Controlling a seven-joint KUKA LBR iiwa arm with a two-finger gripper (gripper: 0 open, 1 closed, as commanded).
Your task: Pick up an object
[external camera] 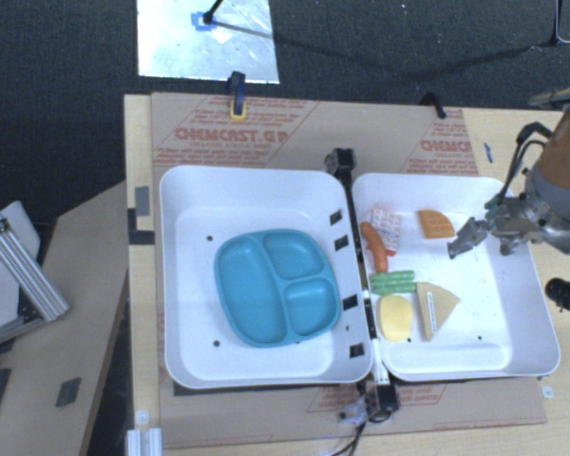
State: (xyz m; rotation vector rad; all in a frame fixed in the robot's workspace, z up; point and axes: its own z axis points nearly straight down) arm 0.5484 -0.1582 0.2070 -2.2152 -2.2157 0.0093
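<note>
Blue tray (275,285) sits in left bin (185,255). Right bin (522,340) holds carrot (375,242) and green piece (391,280) at 9 o'clock, yellow piece (395,317) and wedge (437,306) at 7, orange piece (436,223) at 12. Gripper (467,237) hovers at 3, fingers parted, nothing between them.

Blue divided tray (274,285) in left bin (185,255), yellow clamp (237,98), foil sheet (207,27)

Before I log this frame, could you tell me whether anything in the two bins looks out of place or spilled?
Nothing stands out. The blue divided tray lies flat in the left bin; the food items, such as the carrot, sit loosely clustered in the right bin.
</note>
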